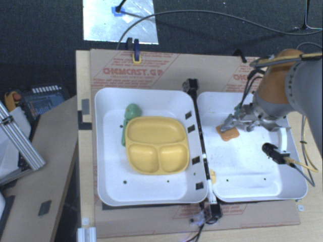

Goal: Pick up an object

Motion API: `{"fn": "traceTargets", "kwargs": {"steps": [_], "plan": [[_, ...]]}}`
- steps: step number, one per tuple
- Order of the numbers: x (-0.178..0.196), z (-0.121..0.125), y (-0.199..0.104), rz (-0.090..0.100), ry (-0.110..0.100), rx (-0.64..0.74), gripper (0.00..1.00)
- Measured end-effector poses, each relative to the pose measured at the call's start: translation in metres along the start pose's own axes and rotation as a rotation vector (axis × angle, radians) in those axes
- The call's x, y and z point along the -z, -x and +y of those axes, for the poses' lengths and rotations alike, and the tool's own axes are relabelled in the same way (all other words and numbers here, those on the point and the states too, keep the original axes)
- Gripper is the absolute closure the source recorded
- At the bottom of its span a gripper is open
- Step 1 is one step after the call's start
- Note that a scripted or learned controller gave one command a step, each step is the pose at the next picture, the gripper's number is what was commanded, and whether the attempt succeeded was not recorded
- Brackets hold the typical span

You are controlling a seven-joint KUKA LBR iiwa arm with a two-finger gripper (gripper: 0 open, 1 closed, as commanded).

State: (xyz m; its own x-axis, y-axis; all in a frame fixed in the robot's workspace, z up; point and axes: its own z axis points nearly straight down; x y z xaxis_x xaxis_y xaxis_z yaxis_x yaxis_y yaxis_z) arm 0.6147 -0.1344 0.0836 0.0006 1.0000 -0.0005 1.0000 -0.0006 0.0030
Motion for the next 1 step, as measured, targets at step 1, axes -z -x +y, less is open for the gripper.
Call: {"fn": "traceTargets", "kwargs": {"steps": [1], "plan": [[0.0148, 0.0025, 0.0000, 0.000, 0.007, 0.000, 1.00]]}}
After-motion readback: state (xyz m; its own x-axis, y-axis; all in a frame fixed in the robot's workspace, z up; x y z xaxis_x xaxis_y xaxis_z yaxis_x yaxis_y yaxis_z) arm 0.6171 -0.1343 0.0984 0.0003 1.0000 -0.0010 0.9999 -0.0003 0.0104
